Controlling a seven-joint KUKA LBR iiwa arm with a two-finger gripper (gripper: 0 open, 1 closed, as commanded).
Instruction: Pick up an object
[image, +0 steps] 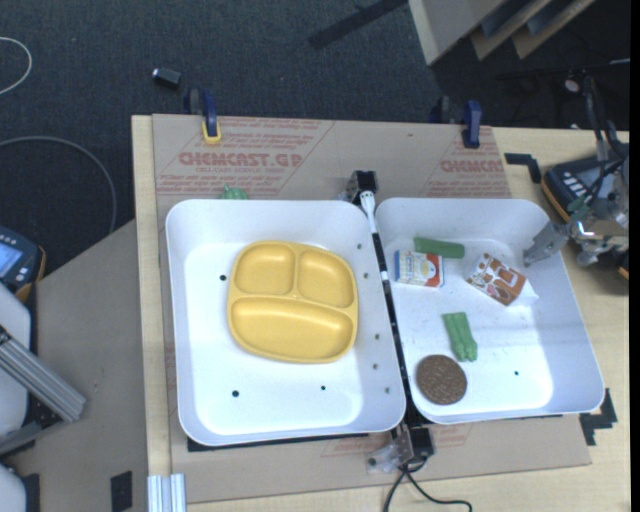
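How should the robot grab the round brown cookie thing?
The round brown cookie lies flat near the right bin's front edge. Probably best from straight above, fingers closing across its rim. The green block sits close behind it, so place the fingers left and right.

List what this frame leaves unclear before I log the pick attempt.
- Gripper, camera view: small and dim at the right bin's far corner; jaws' state unreadable.
- Arm: cut off by the right edge.
- Small carton and snack packet: print too small to read.
- Green item behind the left bin: mostly hidden by its rim.
- Round brown object: too small to identify.
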